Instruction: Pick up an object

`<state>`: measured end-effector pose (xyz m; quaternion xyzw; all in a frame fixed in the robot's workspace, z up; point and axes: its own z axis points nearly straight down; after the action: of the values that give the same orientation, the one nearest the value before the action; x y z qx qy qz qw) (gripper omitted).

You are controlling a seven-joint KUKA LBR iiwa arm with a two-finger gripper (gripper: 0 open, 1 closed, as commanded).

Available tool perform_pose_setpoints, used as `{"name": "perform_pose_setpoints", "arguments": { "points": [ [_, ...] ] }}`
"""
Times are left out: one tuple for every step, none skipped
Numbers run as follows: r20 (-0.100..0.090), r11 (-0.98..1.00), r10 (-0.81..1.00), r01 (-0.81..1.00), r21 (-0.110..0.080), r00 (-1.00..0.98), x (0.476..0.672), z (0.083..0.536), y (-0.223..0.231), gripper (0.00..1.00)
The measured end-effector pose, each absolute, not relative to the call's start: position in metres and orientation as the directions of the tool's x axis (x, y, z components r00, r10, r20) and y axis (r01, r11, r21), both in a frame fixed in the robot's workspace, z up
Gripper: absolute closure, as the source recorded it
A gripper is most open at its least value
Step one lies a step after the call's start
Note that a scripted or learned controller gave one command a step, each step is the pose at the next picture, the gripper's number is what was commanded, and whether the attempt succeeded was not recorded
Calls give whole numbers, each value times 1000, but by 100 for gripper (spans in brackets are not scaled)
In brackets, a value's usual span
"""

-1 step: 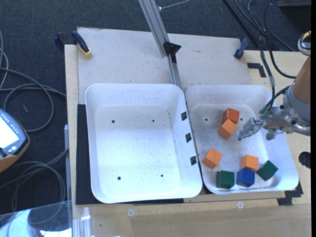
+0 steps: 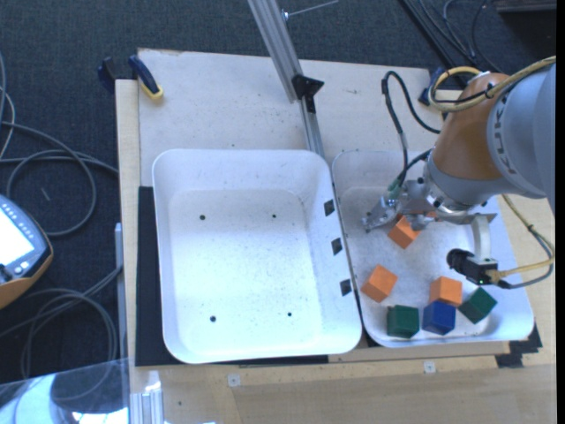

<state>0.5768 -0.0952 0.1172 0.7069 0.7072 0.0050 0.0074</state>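
One orange cube point(image 2: 404, 232) sits pinched between the fingers of the gripper point(image 2: 399, 222), in the right bin point(image 2: 353, 177) toward its far left. Grip looks off-centre; it could slip out if jolted, I'd guess.

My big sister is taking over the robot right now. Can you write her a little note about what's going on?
Gripper: low in the right bin, right beside an orange cube; whether it grips the cube is unclear.
Blocks, all in the right bin: another orange cube, a third orange cube, blue cube, two green cubes.
Done: no clear pickup.
Left: grasp and lift one block.
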Motion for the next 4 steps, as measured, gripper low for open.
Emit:
{"name": "perform_pose_setpoints", "arguments": {
  "points": [
    [-10, -1, 1000, 1000, 20, 1, 586, 110, -91, 0],
    [-7, 1, 1000, 1000, 27, -1, 583, 110, -93, 0],
    [-11, 1, 1000, 1000, 30, 0, 578, 110, -86, 0],
    [0, 1, 1000, 1000, 7, -1, 527, 204, -77, 0]
  ]
}}
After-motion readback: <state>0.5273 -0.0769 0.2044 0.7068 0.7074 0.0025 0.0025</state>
